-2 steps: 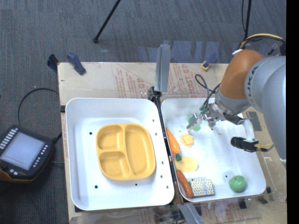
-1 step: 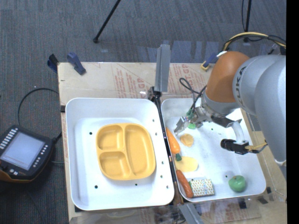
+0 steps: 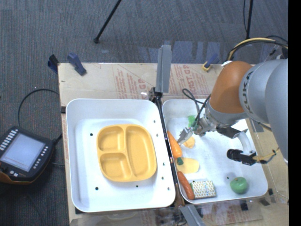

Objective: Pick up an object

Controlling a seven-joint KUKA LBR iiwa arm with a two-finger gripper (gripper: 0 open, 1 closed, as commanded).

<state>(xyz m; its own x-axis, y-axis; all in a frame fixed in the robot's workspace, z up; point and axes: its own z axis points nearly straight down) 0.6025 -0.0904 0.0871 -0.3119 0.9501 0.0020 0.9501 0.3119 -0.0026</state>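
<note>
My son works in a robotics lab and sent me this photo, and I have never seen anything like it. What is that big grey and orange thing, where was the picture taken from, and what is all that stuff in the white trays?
The grey and orange thing is a robot arm, reaching in from the right. At its tip is a gripper, the part that grabs things. The camera sits above the bench and looks down at a slant.

Two shallow white bins sit side by side. The left bin holds a yellow divided plate. The right bin holds toy-like pieces: an orange carrot, a pale yellow piece, a second orange piece, a small patterned box and a green apple.

The gripper is low in the right bin, beside the carrot and a small yellow piece. I cannot tell whether it is holding anything.
</note>
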